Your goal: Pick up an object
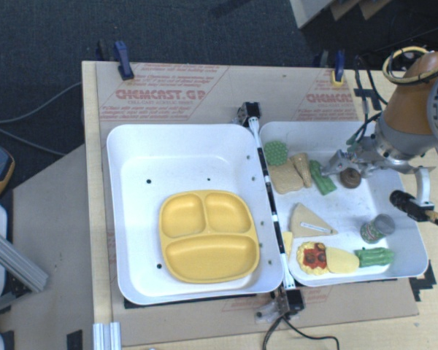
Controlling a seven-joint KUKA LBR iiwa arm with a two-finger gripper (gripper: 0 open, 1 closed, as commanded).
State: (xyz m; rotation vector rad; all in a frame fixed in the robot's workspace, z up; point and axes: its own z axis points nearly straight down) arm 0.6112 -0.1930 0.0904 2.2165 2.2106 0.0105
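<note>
The right bin [394, 268] holds several toy food pieces. A green ribbed piece [276, 152], a tan slab [285, 178], a tan stick [301, 168] and a green bar [323, 180] lie at its upper left. A small brown round piece [349, 177] sits just under my gripper [344, 165], which hangs low over the bin's upper middle, reaching in from the right. Further down lie a tan wedge [309, 221], a grey can [377, 229], a red-and-yellow pizza slice [313, 257], a yellow piece [343, 261] and a green pod [374, 255].
The left bin [131, 159] holds a yellow divided plate [208, 235]. A ridge between the bins runs down the middle [266, 188]. The arm's orange band [412, 104] and a black fitting [412, 205] stand over the right bin's right side. Blue clamps [123, 59] hold the board's far edge.
</note>
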